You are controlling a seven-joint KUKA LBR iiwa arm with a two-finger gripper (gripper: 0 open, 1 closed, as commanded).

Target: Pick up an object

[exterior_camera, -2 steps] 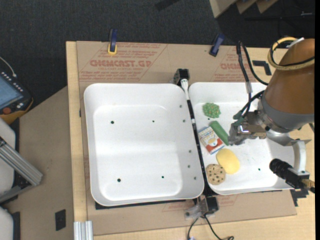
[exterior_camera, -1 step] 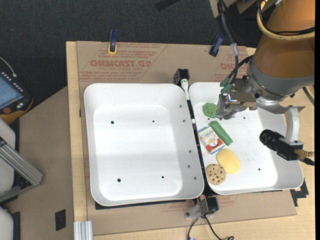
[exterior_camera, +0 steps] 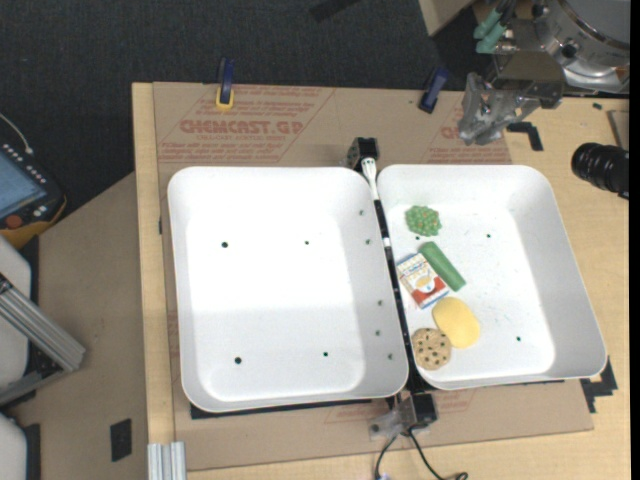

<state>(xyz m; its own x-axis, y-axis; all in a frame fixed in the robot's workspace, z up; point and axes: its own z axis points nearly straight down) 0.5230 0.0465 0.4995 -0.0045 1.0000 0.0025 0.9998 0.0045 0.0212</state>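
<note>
Hovering at the upper right of the frame, the gripper point(exterior_camera: 487, 118) is above the surface, beyond the far rim of the right bin point(exterior_camera: 560, 258); I cannot tell its state. The objects lie along the left side of this bin: a green bumpy piece point(exterior_camera: 423, 219), a green bar point(exterior_camera: 442, 265), a small carton point(exterior_camera: 422, 279), a yellow piece point(exterior_camera: 457, 322) and a cookie point(exterior_camera: 431, 348). They touch each other and sit near the bin wall, so I think a grasp could slip or hit the wall.

Cookie point(exterior_camera: 431, 348), lemon point(exterior_camera: 456, 322), carton point(exterior_camera: 422, 279) in right bin point(exterior_camera: 540, 268).
</note>
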